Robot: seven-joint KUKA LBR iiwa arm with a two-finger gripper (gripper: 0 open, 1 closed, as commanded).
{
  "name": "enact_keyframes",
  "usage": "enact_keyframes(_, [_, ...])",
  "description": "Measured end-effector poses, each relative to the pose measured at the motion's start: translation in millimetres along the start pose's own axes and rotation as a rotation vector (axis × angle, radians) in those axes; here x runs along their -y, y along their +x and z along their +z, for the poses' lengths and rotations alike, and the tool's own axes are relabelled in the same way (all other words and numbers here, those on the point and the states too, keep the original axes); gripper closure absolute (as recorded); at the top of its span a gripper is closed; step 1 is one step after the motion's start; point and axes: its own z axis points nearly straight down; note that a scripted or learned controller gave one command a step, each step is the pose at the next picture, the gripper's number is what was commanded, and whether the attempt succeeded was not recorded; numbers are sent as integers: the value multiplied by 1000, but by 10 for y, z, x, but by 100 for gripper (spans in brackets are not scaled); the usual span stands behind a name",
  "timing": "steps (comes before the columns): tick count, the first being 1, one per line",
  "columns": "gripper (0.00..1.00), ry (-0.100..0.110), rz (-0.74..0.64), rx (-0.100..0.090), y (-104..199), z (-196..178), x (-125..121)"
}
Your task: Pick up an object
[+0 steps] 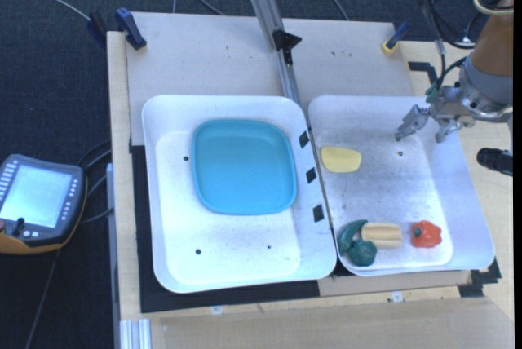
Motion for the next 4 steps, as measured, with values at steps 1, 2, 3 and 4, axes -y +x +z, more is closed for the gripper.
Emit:
enact_keyframes(1, [0, 1, 0, 0, -29, 590, -62])
enact_keyframes(2, [0, -2, 0, 1, -26, 721, -62])
enact_keyframes(3, [100, -5, -1, 2, -27, 604, -69])
enact_keyframes(4, [100, -9, 0, 3, -60, -28, -62])
